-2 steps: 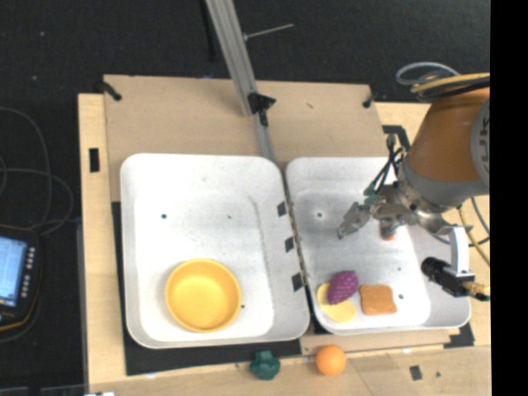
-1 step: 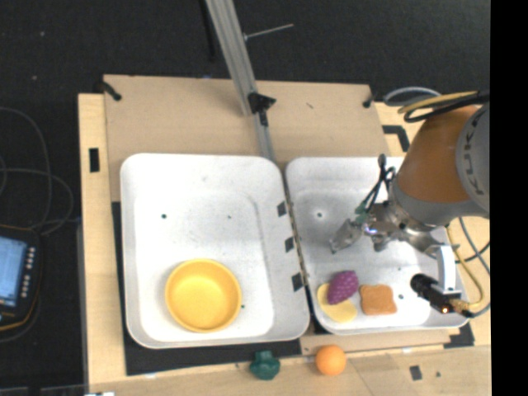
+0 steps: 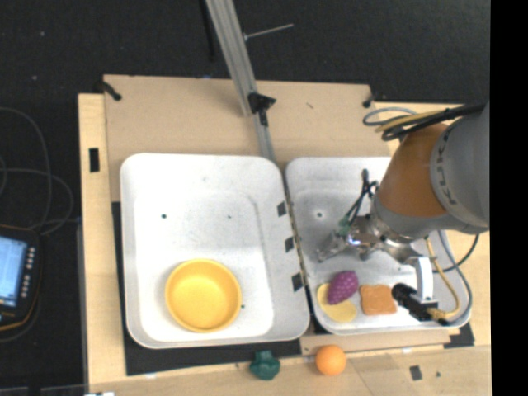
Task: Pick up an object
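Note:
My gripper (image 3: pixel 356 242) hangs low over the right bin (image 3: pixel 318 188), with the grey and orange arm coming in from the right. Just in front of it, at the bin's near edge, lies a purple bunch of grapes (image 3: pixel 343 286) resting on a flat pale yellow piece (image 3: pixel 338 309). An orange-brown slab (image 3: pixel 378 299) like a slice of bread sits right of the grapes. A yellow bowl (image 3: pixel 203 294) stands in the near part of the left bin (image 3: pixel 198 196). The arm hides the right bin's far right side.
An orange ball (image 3: pixel 331 360) and a small green object (image 3: pixel 265 365) lie on the bench in front of the bins. A slanted metal rail (image 3: pixel 235 52) runs from the top down to the gap between the bins. A handheld screen (image 3: pixel 12 275) sits far left.

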Available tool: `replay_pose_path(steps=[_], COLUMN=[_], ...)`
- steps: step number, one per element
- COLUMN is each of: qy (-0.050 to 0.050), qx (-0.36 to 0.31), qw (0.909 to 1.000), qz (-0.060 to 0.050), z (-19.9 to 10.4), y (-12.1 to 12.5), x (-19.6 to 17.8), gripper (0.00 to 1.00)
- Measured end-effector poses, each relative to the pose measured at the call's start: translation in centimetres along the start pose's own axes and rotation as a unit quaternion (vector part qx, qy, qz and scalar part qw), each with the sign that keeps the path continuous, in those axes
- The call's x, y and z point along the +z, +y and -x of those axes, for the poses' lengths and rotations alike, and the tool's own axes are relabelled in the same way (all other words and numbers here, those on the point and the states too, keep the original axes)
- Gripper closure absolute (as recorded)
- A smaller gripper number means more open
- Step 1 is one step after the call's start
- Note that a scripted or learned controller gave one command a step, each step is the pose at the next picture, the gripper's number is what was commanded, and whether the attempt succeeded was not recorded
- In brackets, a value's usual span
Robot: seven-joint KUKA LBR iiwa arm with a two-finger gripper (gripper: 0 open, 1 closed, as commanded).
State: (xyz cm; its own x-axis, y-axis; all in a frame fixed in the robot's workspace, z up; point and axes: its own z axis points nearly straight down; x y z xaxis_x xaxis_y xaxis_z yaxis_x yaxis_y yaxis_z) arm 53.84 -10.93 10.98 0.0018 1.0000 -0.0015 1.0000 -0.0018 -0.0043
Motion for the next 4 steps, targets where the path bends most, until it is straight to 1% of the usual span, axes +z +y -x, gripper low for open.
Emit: replay_pose_path(steps=[1, 2, 3, 4], qy=[0.001, 0.0, 0.0, 0.0], qx=[0.002, -0.003, -0.003, -0.003], qw=[1.0, 1.0, 1.0, 1.0], qz=[0.005, 0.006, 0.007, 0.003], z=[0.0, -0.3, -0.2, -0.1], y=[0.3, 1.1, 1.3, 1.4], x=[-1.4, -7.6, -14.1, -13.7], gripper=[1.0, 1.0, 1.0, 1.0])
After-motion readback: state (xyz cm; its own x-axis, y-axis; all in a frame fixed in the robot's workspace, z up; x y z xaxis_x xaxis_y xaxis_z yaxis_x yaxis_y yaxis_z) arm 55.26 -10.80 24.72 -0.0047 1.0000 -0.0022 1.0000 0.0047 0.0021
